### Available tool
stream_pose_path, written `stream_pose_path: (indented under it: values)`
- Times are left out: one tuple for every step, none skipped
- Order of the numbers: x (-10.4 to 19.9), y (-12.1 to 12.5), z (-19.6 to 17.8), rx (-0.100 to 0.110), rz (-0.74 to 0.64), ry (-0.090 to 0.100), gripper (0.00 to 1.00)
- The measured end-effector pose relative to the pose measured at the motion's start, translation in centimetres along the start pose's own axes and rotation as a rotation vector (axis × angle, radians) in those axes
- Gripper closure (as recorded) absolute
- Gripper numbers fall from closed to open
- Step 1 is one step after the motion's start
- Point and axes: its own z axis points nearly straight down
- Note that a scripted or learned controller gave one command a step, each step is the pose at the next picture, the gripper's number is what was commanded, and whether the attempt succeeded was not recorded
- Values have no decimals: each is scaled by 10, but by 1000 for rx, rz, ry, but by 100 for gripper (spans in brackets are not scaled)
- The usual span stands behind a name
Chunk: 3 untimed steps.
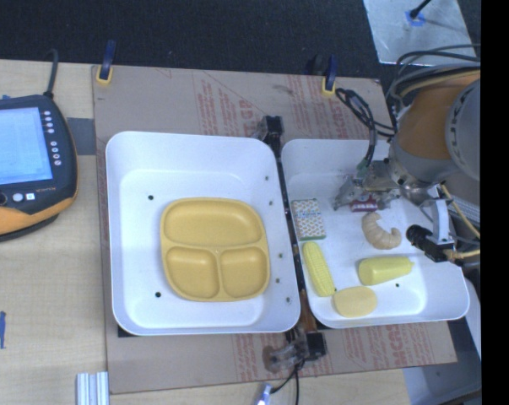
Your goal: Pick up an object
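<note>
**Toy food waits in right bin**

A yellow divided plate [213,249] fills the left bin [127,226]. The right bin [440,302] holds corn [317,268], a shrimp [381,230] and a small box [308,218]. The end effector [365,191] hangs above; its grip is hard to tell.

Gripper [368,194] is hanging over the right bin's [444,306] far side, beside a shrimp-shaped piece [381,231]. Corn cob [318,268], patterned block [308,218] and two yellow pieces are lying nearby. A yellow divided plate [214,249] is sitting in the left bin [127,226].
</note>
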Motion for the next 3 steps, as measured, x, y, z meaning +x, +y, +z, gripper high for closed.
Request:
stream_pose_path:
  values:
    - [15,42,-1,-2,0,1,0]
    - [5,31,0,-1,2,1,0]
    - [5,31,-11,1,0,2,100]
